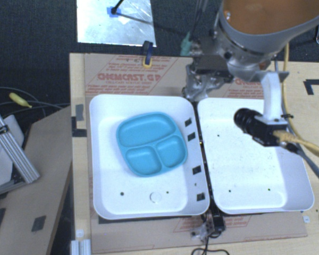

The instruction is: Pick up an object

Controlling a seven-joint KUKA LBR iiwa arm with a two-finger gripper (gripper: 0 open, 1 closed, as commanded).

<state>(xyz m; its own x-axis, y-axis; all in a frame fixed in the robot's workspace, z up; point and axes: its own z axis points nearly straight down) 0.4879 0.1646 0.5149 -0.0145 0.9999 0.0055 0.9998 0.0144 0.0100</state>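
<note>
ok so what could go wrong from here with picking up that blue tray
1. The blue divided tray lies flat and wide in the left bin; a two-finger pincer may find no edge to grip and slide off.
2. The pincer hangs at the far rim between the two bins, away from the tray, so a straight descent could strike the rim.
3. The tray is the lone object, so a failed try that pushes it against a bin wall would make the next grasp harder.
</note>
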